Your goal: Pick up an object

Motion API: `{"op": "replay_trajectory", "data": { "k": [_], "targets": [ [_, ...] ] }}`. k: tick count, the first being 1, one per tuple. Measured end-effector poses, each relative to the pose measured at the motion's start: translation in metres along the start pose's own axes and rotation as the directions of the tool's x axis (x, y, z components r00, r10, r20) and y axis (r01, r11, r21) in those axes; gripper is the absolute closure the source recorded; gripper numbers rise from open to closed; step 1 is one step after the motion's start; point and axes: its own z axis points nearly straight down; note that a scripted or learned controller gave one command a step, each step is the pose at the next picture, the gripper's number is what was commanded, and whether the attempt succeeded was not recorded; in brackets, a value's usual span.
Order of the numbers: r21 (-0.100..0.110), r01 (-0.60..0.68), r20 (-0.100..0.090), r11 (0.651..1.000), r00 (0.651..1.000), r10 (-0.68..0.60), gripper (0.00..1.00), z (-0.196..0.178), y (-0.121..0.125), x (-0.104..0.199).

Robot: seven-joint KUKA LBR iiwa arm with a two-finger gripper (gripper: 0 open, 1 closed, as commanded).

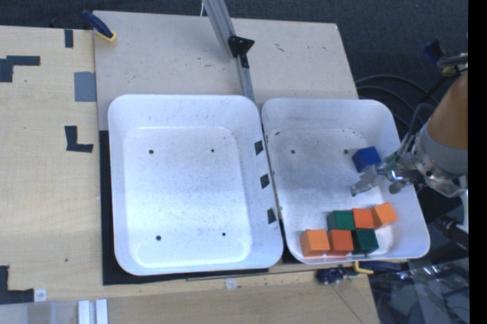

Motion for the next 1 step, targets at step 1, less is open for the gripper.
{"op": "replay_trajectory", "data": {
  "k": [1],
  "targets": [
    [-0.001,0.001,0.000,1.000,1.000,-0.001,0.00,0.0550,0.0070,0.0077]
  ]
}}
